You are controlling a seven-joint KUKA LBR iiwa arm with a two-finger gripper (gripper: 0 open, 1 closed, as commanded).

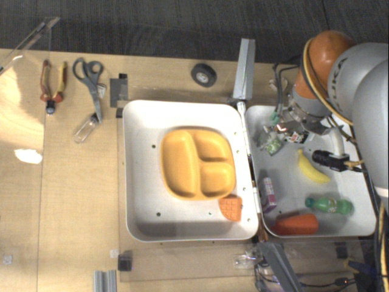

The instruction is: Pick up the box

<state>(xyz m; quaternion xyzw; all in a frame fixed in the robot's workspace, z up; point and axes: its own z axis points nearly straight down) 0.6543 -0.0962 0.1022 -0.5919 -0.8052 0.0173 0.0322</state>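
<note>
Gripper (281,128) low over far left corner of right bin (364,224), just above small green item (271,145); open or closed, impossible to tell. Purple box (267,192) flat against same bin's left wall, apart from banana (313,169) and green bottle (328,205).

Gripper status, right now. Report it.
Gripper: low over the right bin's far left corner; open, shut or holding something cannot be told.

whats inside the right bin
The right bin holds a banana, a green bottle, a red-orange item and a purple tube. The gripper and arm cover the bin's upper part, so anything beneath them is hidden.
</note>
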